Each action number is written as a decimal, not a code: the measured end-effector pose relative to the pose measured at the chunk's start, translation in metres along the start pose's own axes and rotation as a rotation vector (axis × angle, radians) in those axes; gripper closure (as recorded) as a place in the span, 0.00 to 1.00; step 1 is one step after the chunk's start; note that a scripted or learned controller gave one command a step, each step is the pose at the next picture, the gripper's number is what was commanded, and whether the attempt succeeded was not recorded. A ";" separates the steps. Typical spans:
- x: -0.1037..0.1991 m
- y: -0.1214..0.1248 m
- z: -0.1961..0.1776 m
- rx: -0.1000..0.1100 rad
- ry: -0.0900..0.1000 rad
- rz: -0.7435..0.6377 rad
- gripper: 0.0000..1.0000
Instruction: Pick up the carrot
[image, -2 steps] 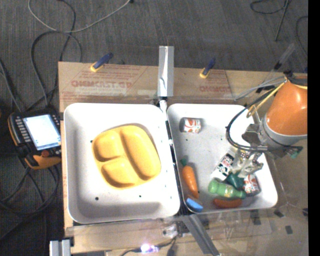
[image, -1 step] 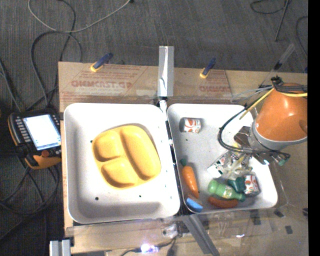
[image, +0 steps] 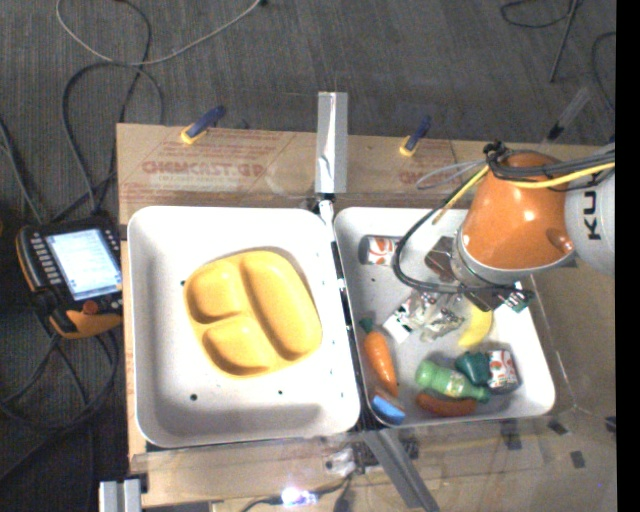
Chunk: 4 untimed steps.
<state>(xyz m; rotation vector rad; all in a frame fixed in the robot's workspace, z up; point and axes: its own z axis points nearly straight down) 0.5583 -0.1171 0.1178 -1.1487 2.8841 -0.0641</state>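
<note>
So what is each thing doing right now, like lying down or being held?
carrot: lying in the right bin, leafy end up, not held
gripper: over the right bin, beside the carrot
banana: lying in the right bin
green bottle: on its side
yellow tray: flat in the left bin
handheld screen: lit

Yellow divided tray (image: 254, 312) sitting in your left bin (image: 160, 400), green bottle (image: 442, 378) and banana (image: 479, 327) lying in your right bin (image: 350, 240), handheld screen (image: 78, 262) glowing beside the counter (image: 240, 172).

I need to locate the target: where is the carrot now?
The carrot lies in the right bin, near its left wall, left of the green bottle.
</note>
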 end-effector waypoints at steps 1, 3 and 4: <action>0.000 0.002 0.003 -0.005 -0.002 0.001 0.00; 0.023 0.062 -0.069 -0.058 0.013 -0.213 1.00; 0.052 0.045 -0.102 -0.060 -0.001 -0.604 1.00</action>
